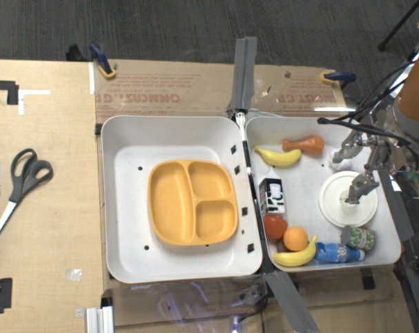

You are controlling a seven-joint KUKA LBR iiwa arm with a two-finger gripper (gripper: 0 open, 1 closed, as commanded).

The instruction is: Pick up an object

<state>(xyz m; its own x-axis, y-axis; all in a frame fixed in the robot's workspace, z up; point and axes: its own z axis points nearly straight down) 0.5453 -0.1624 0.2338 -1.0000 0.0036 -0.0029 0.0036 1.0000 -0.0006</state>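
Two shallow white bins are seen from above, side by side on a wooden bench. The left bin (119,207), in the centre of the frame, holds a yellow divided plate (193,202) with three compartments. The right bin (303,179), at the right of the frame, holds several small things. A banana (279,157) lies near its upper left corner, with an orange-brown drumstick-shaped toy (303,144) just beside it to the right. A small black and white box (272,195) stands along the bin's left wall, and below it a red ball-like object (275,225) is touching an orange fruit (295,238). A second banana (295,256) curves along the bottom edge, just under the orange fruit, and a blue bottle (336,253) lies on its side to the right of it, next to a small green can (360,238). A round white dish (346,200) sits at the right side of this bin. The gripper (359,186) is reached in from the right edge of the frame and is placed over the white dish, with one finger (355,189) resting on or just above its middle; whether it is clenched or released cannot be told, and nothing is seen between its fingers. A pair of scissors (19,182) lies on the bench at the far left of the frame.
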